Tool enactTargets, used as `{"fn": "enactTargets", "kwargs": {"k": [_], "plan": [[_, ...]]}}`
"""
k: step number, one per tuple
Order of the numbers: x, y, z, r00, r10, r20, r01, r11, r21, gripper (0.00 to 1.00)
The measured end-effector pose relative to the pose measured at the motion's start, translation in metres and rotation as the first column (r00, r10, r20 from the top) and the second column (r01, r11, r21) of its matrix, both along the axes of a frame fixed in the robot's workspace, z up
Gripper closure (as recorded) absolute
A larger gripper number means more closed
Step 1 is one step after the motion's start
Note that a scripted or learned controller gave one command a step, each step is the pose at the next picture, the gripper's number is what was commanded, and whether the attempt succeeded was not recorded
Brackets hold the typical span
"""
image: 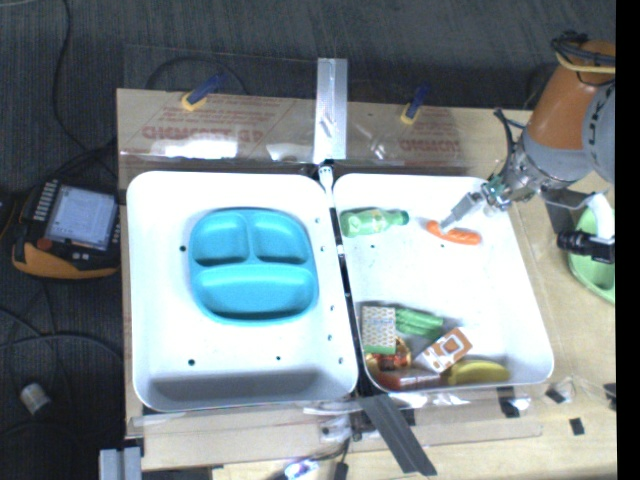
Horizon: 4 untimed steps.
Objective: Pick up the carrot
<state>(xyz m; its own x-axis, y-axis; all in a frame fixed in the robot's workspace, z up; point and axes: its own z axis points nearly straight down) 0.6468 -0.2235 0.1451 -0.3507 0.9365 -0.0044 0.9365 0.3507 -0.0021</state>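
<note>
- We see the carrot lying flat on the floor of the right bin, near its far right corner.
- The tool hangs just above the carrot's far side; we cannot tell its state.
- The bin's far wall and right wall run close by the carrot.
- Bare white floor spreads toward us from the carrot, as far as a clutter of items along the near wall.
- A green bottle lies to the carrot's left.
</note>
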Motion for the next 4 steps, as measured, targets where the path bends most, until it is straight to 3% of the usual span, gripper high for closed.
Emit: {"fn": "enactTargets", "kwargs": {"k": [1, 3, 4], "plan": [[-0.024, 0.0, 0.045, 0.992, 0.127, 0.0, -0.127, 0.992, 0.001, 0.0], [-0.042, 0.001, 0.052, 0.97, 0.243, 0.0, -0.243, 0.97, 0.002, 0.0], [-0.048, 0.001, 0.129, 0.94, 0.342, 0.001, -0.342, 0.94, 0.001, 0.0]]}}
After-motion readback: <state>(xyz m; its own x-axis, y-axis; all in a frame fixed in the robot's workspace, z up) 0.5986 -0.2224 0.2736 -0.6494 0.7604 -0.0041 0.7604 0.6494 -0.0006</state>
